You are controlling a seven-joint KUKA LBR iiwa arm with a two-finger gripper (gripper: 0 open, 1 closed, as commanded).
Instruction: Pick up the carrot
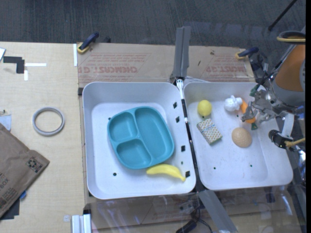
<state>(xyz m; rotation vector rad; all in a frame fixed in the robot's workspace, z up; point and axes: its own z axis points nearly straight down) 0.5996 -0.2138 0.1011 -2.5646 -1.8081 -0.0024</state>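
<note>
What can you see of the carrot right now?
Little of the carrot shows: small orange patches in the right bin, near its far right side, mostly hidden behind the hand that has reached down over it. It lies right of the small white object and above the tan egg-shaped item. Its shape, its pose and whether it is gripped cannot be told.

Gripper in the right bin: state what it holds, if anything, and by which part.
It cannot be told. The gripper sits right over the orange carrot, which peeks out beside and beneath it, but the view does not settle whether the carrot is gripped or where.
</note>
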